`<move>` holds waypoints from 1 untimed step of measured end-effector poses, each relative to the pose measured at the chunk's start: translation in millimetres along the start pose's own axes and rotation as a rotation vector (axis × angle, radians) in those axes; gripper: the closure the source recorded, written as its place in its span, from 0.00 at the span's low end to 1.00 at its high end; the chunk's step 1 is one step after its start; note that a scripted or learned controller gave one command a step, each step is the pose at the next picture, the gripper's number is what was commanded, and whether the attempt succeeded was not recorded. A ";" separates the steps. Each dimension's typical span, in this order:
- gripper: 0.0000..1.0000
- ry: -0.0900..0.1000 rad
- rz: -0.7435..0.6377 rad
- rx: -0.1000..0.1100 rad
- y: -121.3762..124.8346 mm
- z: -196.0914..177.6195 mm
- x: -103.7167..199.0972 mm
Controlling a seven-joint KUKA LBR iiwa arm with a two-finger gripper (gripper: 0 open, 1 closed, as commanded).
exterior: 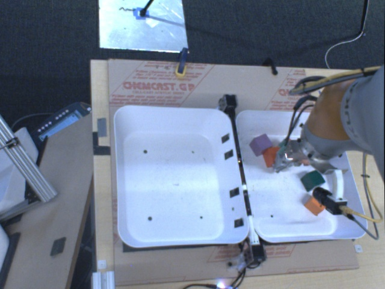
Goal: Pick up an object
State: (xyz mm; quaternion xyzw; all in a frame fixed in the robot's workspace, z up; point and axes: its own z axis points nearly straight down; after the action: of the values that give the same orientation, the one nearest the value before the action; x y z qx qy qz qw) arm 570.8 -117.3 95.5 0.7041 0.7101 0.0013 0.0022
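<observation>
gripper (283,160) down among the blocks, nothing lifted yet
small orange block (271,156) just beside it, purple cube (260,143) beyond; grip state: cannot tell.

Setting: robotics laboratory.
Evidence: cardboard-lined bench (180,86), two white bins (174,179), loose cables (346,41), aluminium framing (21,164).

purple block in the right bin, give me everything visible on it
The purple block is a small, matte, boxy piece, plain in colour, lying slightly skewed on the floor of the right bin, in its upper-left part. An orange block sits right against its lower-right side; whether they touch is unclear. The gripper is just to its right, next to the orange block, not on the purple one.
</observation>
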 end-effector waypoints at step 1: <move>1.00 -0.001 -0.005 -0.003 1.0 -10.9 -0.1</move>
State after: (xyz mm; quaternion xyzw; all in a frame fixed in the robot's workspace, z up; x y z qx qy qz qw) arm 571.7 -117.3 106.4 0.7023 0.7119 0.0020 0.0033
